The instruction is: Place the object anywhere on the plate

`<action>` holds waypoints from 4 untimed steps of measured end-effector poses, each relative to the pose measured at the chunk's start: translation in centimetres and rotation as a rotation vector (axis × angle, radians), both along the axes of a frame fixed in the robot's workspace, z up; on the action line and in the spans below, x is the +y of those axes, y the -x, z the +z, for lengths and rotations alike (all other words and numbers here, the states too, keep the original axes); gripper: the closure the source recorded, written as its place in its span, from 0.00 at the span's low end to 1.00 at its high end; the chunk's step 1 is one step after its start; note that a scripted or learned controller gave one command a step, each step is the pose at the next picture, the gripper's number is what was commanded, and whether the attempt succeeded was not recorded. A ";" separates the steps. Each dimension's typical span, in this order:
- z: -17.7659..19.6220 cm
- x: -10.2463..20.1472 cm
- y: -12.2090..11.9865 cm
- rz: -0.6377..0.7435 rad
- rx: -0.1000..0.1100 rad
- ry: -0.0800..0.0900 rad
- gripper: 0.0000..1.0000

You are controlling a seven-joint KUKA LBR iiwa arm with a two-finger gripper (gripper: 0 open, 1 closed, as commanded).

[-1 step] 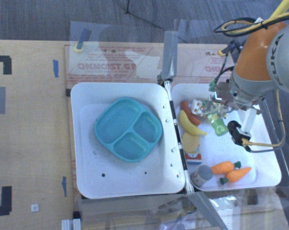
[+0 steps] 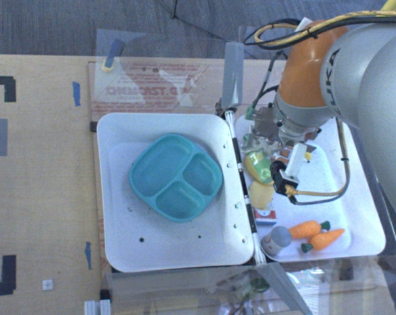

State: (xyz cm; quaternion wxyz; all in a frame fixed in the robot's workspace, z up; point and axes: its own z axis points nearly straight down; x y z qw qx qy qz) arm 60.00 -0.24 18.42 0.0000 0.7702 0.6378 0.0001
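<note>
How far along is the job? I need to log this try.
Done: nothing; the plate in the left bin bears no object. In hand: the gripper is low in the right bin at a green object above a yellow one; grasp unclear. Left: lifting one, carrying it to the plate.

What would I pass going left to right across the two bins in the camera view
Left bin → teal plate → divider between the bins → yellow-green object and pale yellow object just past the divider → grey cylinder → two orange carrots → right bin's far rim.
</note>
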 end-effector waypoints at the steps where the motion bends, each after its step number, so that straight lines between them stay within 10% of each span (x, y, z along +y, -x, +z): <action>1: 0.0 0.0 0.0 0.000 0.000 0.000 0.00; 2: 1.0 0.0 -0.1 0.001 -0.002 0.000 1.00; 4: 0.0 9.1 2.8 0.057 0.004 -0.001 1.00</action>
